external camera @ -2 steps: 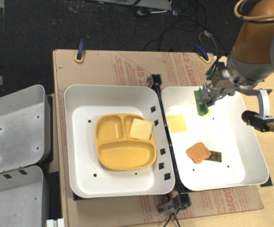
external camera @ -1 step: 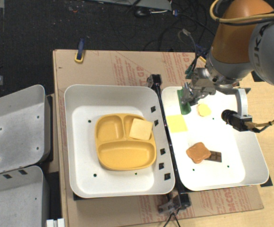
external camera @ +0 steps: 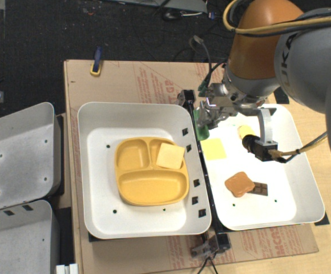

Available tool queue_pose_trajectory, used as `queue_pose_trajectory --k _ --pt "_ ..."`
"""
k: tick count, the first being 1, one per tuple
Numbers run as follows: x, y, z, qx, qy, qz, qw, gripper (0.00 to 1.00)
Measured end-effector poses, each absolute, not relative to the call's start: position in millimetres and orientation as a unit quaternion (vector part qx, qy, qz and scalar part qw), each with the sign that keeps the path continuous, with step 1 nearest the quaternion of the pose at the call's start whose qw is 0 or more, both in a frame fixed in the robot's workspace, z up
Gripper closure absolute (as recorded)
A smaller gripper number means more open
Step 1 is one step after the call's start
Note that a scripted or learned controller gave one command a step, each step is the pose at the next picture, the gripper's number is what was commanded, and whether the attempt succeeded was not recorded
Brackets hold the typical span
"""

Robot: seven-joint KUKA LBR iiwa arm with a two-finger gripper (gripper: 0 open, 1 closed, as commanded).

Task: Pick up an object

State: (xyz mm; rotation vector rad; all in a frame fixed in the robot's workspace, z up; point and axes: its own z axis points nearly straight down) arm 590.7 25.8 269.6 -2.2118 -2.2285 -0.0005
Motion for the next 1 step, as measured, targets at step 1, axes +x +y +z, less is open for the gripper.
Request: queue_pose_trajectory --k 1 --pt "585.1 79.5 262.7 -0.704 -0.71 0.0002 0.001 1.0"
